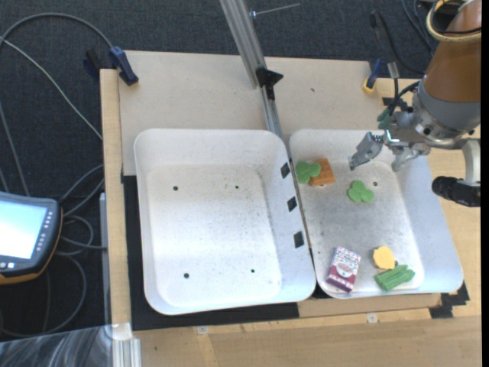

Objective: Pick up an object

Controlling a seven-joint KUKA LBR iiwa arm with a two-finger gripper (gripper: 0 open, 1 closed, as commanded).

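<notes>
The gripper (382,154) hangs over the upper part of the right bin (435,235), its fingers apart with nothing between them; the nearest thing, a small green piece (361,193), lies on the bin floor just below and slightly left of them in the view; it looks roughly round, with no clear long axis; the green and orange pair (315,173) sits farther left, and the rest lies at the bin's near end.
</notes>
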